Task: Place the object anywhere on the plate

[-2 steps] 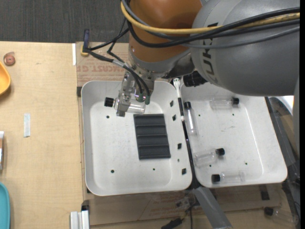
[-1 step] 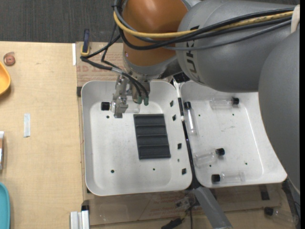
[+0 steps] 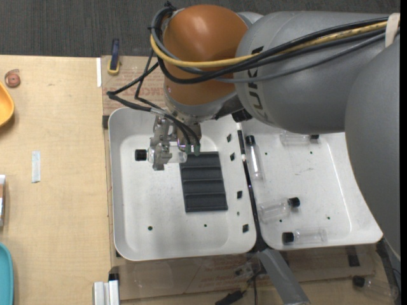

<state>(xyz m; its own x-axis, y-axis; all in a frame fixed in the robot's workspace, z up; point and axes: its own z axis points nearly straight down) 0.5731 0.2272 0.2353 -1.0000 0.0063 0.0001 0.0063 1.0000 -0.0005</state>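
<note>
Camera view: ribbed slab (image 3: 205,182), likely the plate, lies mid left bin (image 3: 137,227); at its far left corner hangs the gripper (image 3: 164,152), open or closed I cannot tell, with the small block (image 3: 140,155) just beside it near the bin's left edge. So small a block could slip away on slick white plastic if the grab lands off-centre. Pale wood (image 3: 57,202) lies left, dark carpet (image 3: 63,18) beyond.

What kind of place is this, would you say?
Probably a robotics lab test bench: a grey robot arm with an orange band reaches over the left bin, a matching shallow white right bin sits alongside, next to a plain wooden worktop.
</note>
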